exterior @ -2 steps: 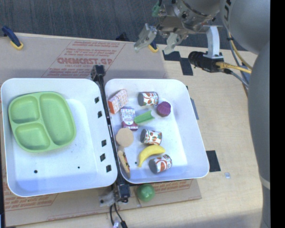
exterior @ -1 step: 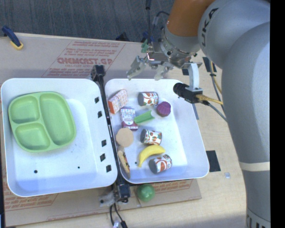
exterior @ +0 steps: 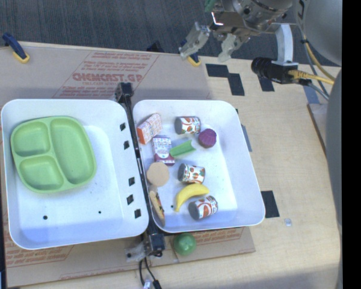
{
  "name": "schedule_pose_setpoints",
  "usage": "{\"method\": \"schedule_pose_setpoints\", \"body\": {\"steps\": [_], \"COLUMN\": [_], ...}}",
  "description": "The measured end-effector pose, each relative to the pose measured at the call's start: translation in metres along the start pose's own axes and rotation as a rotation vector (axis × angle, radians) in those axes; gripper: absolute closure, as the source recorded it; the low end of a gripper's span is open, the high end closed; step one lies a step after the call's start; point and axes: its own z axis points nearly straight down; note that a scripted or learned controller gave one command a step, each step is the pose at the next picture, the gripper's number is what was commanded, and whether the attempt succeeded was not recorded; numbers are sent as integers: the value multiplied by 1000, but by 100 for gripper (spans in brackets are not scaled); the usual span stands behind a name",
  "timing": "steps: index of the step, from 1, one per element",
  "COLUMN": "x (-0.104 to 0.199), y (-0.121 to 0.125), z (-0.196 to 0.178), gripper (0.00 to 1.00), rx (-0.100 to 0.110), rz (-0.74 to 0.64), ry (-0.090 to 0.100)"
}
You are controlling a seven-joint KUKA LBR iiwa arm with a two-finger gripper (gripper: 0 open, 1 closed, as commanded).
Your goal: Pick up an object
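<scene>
Presently gripper (exterior: 209, 44) hangs spread and empty beyond far edge of right bin (exterior: 243, 161); candidates crowd that bin; banana (exterior: 190, 195) near front, likely easiest pick.

tray (exterior: 51, 154) in left bin (exterior: 24, 227); banana (exterior: 189, 194) in right bin (exterior: 243, 179)

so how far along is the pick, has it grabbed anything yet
Nothing looks picked yet. The gripper hangs above the bench beyond the right bin, its fingers spread with nothing between them. The banana, purple ball and cans such as the one at all lie in that bin. Left to do: descend over one item, close on it and lift.
</scene>
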Motion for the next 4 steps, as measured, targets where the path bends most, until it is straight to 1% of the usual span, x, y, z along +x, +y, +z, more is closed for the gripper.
{"method": "schedule_pose_setpoints", "body": {"steps": [1, 2, 3, 4], "x": [-49, -108, -129, -130], "y": [-1, -10, -3, -1], "z": [6, 89, 296, 283], "gripper": [0, 0, 0, 100], "rx": [2, 7, 11, 8], "rz": [2, 2, 0, -3], "ry": [-1, 0, 1, -1]}}
